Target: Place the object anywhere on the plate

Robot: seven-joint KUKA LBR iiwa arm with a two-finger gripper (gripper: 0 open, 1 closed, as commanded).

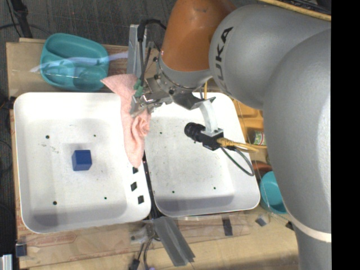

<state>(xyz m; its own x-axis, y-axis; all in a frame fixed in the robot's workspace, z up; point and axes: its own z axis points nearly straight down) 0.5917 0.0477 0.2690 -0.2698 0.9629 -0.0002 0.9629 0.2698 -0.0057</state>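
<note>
A pink cloth point(135, 122) is seen draped over the shared rim between the two bins, near the frame's centre, its upper part pinched in the gripper point(140, 100), whose claw is closed on it. A blue cube point(82, 160) lies in the left bin point(34, 111). No plate can be made out. The cloth should be lifted clear of the rim before being carried, lest the hanging end snag.
</note>
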